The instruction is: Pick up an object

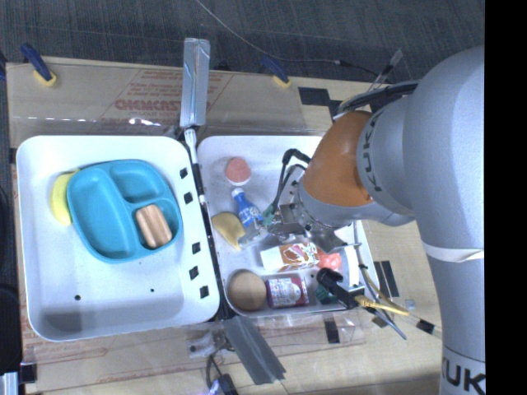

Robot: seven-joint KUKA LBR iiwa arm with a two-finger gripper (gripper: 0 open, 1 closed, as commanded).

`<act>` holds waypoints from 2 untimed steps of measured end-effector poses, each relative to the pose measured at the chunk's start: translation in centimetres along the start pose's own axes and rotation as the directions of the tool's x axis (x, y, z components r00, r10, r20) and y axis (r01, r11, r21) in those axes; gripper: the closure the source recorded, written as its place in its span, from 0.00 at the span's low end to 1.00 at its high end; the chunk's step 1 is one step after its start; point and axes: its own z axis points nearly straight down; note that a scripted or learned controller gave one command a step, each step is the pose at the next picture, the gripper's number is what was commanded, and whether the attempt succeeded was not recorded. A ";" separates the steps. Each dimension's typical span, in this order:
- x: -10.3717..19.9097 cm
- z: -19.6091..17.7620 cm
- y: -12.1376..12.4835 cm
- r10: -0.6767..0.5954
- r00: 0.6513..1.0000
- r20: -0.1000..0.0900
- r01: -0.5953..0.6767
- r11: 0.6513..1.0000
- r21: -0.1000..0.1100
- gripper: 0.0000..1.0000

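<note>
Fixed overhead cam, slanted down on bins (107, 311).

You see the yellow item (60, 197) mostly hidden under the blue tray (107, 212); the arm (428, 171) covers the right bin's (216, 159) far side.

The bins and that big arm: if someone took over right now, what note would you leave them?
End effector: low in the right bin, among the items; grip state hidden, nothing visibly held.
Right bin: blue-and-white bottle, yellow piece, pink round lid, brown ball, dark red jar, flat packet.
Left bin: blue divided tray with a tan block.
Done: nothing lifted. Left: grasp one object, raise it.
</note>
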 end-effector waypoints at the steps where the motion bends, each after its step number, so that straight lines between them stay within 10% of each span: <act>1: 0.1 -0.9 0.0 -0.005 1.000 0.000 0.005 1.000 0.002 1.00; 2: 0.1 -0.9 0.0 -0.006 1.000 0.000 0.006 1.000 0.002 0.00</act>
